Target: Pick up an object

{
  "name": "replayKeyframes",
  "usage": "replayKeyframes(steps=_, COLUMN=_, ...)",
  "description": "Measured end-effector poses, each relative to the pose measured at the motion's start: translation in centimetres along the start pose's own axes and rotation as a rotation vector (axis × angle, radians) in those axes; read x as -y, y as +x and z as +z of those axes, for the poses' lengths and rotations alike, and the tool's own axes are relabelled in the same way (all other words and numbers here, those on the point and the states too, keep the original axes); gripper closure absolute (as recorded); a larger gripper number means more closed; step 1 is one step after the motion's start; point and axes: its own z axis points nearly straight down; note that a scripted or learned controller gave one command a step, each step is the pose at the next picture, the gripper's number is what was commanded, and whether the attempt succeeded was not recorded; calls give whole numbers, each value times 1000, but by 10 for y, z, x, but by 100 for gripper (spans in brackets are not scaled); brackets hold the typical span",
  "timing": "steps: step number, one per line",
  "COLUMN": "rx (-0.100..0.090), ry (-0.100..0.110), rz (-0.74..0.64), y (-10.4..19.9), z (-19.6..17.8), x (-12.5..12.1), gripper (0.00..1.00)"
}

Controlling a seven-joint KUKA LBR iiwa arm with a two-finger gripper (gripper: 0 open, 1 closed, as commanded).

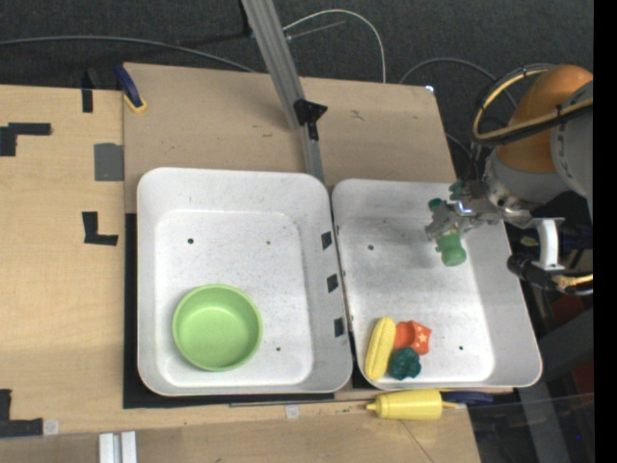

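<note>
A tan wooden desk (pixel 222 114) with dark tape marks near its left edge carries two shallow white bins side by side. The left bin (pixel 231 196) holds a green bowl (pixel 217 327) near its front left corner. The right bin (pixel 482 307) holds a small cluster near its front left corner: a yellow corn cob (pixel 379 346), an orange-red toy piece (pixel 414 335) touching it, and a dark green lump (pixel 405 363) just in front of both. A yellow bottle-like object (pixel 409 405) lies on the desk just outside the front rim of the right bin. The grey arm with its orange band (pixel 549 104) reaches in from the right edge, and the pincer (pixel 448 230) sits over the far part of the right bin. A light green object (pixel 451 250) shows right at the pincer's tip; whether the pincer is apart, together or clamped on it cannot be told.
</note>
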Motion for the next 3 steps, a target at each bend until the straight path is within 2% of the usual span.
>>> replayKeyframes(steps=1, rx=1, ry=-2, rz=0, y=-6, z=-62, x=0, gripper=100)
replayKeyframes(steps=2, rx=0, ry=0, rz=0, y=-6, z=-92, x=-1, gripper=100)
replayKeyframes(steps=3, rx=-3, ry=3, rz=-5, y=49, z=-101, x=10, gripper=100)
